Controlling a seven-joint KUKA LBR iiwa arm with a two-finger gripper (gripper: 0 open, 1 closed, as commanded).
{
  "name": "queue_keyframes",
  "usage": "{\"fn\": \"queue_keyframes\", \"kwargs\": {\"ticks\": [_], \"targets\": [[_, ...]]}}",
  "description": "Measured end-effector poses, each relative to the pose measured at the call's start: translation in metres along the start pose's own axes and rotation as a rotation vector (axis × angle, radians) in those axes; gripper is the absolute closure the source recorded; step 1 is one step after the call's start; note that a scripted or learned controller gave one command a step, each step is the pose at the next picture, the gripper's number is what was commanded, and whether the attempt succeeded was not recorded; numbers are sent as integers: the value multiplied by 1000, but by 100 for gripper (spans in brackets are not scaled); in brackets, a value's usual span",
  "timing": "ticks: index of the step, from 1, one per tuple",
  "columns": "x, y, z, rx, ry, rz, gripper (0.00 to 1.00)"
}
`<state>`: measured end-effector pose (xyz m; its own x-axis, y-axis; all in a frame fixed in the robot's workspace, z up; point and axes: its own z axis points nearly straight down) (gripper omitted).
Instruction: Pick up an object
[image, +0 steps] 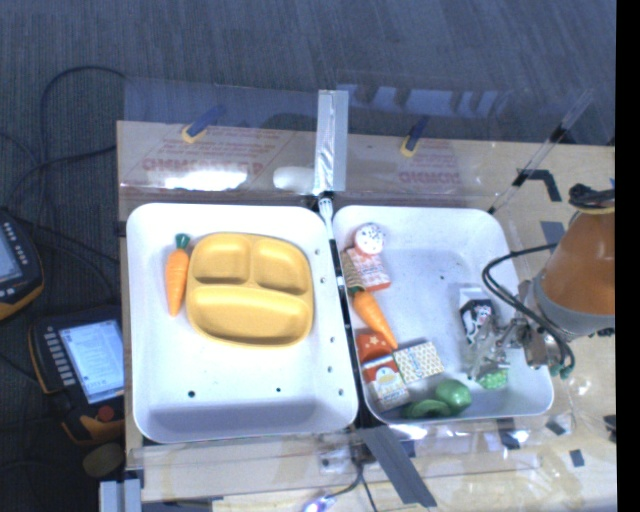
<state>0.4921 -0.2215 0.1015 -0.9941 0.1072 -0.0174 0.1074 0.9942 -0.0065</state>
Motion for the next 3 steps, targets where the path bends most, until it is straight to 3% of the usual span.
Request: {"fn": "queue_keyframes", "kwargs": {"ticks": [1, 2, 3], "targets": [[-10, 31, 10, 0, 4, 51, 100], [-75, 59, 11, -3, 1, 80, 100], [-142, 44, 13, -5, 1, 180, 100]]}}
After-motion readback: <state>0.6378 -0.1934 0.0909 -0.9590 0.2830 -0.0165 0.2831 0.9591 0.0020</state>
